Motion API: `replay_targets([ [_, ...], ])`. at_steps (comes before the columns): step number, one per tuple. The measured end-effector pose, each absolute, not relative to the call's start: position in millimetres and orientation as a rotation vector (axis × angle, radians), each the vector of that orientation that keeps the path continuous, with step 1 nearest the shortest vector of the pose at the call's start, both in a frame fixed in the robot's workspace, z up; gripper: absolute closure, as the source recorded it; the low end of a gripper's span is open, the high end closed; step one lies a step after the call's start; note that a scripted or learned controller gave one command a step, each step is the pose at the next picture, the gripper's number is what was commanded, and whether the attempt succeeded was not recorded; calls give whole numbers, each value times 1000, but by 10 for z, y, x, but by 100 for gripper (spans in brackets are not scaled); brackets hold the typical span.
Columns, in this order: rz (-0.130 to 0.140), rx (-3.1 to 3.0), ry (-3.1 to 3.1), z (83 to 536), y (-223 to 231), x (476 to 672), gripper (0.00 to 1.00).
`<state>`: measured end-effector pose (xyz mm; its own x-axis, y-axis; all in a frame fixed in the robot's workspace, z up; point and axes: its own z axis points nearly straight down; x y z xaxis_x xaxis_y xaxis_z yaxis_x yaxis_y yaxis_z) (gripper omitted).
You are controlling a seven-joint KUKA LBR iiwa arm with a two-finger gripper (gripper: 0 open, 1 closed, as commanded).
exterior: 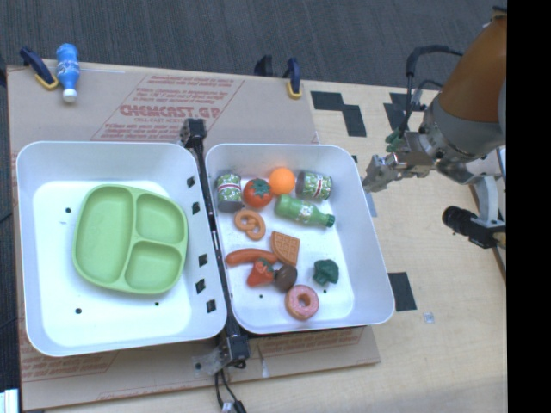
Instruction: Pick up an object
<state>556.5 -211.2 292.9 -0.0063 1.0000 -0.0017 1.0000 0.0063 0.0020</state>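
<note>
Near rim of right bin (370,312): the pink doughnut (302,302) lies closest to me, with a dark round piece (285,276) and a red-orange piece (261,273) just beside it; a green broccoli-like piece (325,272) sits to their right, apart from the wall, so it looks the easiest of this cluster to close on.

Middle of right bin: a red sausage (250,255) lies crosswise beside a waffle square (286,247); a pretzel (250,224) is just beyond; flat things, likely hard to pinch.

Far half of right bin: a green bottle (304,212) lies on its side; behind it stand a tomato (256,193), an orange ball (281,180) and two small cans (228,191) (313,184), crowded almost touching; a grab here would probably nudge neighbours.

Left bin (34,317): holds a green divided tray (131,239), laid flat with nothing in its compartments; it reads as the drop-off side.

Gripper (379,172): hangs outside the right bin, just past its far right corner, over bare bench; nothing hangs from it; I cannot tell how it is set, it is too small and blurred.

Task thing: any toy in the right bin; none lifted yet; I judge the pick not yet begun.

Far bench: a printed cardboard sheet (172,106) under the bins, clamped at its edge; a small blue bottle (67,70) at the far left corner, well apart.
</note>
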Motion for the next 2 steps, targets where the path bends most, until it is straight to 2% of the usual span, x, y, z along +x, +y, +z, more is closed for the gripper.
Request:
replay_targets([
  [1, -3, 2217, 2231, 1815, -1746, 4760, 100],
  [2, 4, 2209, 2223, 3339, -1362, 5210, 100],
])
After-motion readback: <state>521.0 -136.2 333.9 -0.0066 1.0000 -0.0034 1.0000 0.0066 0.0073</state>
